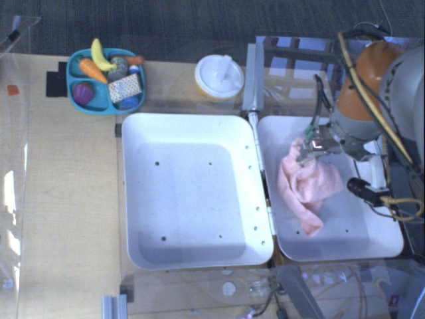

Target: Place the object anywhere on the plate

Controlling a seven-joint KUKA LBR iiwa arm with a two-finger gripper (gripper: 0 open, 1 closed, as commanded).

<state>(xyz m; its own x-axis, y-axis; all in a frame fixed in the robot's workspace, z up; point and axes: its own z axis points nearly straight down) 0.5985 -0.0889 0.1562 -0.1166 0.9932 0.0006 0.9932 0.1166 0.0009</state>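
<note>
A crumpled pink cloth (309, 185) lies in the right white bin (362, 234), with a tail trailing toward the bin's front. My gripper (307, 150) is down at the cloth's upper edge, touching or just over the bunched fabric. The cloth hides its tips. The blue divided plate (72, 93) sits on the bench at the far left, beyond the left bin, and carries several toy foods, among them a banana and a carrot.
The left white bin (192, 191) lies between the cloth and the plate. A round white lidded container (219, 76) stands behind the bins. Cables and the arm's grey body crowd the right side. A black block (56, 82) sits beside the plate.
</note>
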